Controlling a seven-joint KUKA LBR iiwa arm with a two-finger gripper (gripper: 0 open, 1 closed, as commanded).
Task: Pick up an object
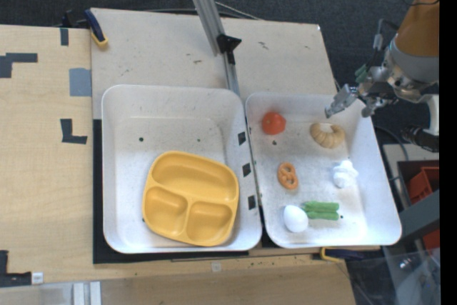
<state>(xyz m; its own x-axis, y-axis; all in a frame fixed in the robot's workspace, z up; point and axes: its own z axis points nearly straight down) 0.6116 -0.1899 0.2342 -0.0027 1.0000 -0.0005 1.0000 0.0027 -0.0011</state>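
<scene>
white egg (295, 218) partly overlaps green beans (321, 210)

Two white bins sit side by side: the left bin (114, 153) at nine o'clock, the right bin (371, 175) at three o'clock. The left one holds one yellow tray (191, 198). The right one holds six items: one tomato (273, 123), one croissant (327, 135), one pretzel (287, 176), one white lump (344, 173), one egg (295, 218), one green pod (321, 210).
</scene>
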